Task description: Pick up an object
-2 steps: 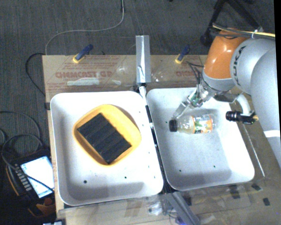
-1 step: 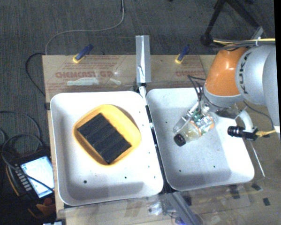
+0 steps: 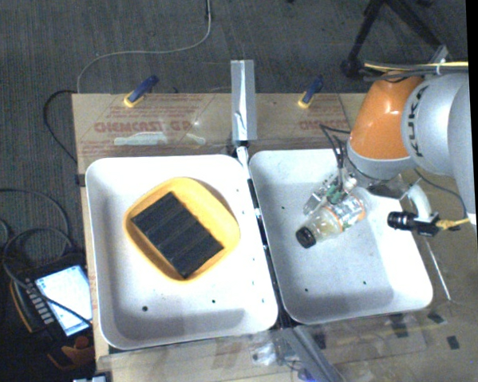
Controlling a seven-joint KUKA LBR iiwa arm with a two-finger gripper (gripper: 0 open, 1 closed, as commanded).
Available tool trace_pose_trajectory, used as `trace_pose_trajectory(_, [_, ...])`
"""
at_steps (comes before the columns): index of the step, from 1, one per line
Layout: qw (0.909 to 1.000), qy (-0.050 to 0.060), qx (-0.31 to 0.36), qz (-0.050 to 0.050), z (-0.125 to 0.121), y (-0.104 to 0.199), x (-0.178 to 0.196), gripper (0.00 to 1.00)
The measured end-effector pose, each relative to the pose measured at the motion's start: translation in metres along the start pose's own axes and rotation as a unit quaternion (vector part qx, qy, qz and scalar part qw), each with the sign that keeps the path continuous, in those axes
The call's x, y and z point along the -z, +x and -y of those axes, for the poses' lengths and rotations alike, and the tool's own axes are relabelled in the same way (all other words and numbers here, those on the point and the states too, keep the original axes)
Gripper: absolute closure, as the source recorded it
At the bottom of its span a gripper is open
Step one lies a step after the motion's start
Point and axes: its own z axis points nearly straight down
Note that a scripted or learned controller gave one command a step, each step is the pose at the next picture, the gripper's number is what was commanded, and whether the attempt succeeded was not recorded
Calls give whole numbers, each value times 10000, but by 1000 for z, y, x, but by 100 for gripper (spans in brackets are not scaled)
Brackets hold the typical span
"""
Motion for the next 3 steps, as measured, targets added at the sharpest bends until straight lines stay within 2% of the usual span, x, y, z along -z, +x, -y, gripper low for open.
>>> trace_pose_trajectory(1, [9993, 64, 379, -41, -50, 9, 108, 100])
trace_pose_trajectory(2, [9992, 65, 379, -43, -50, 9, 107, 0])
trace_pose_trajectory(3, [9998, 77, -201, -41, -8, 13, -4, 0])
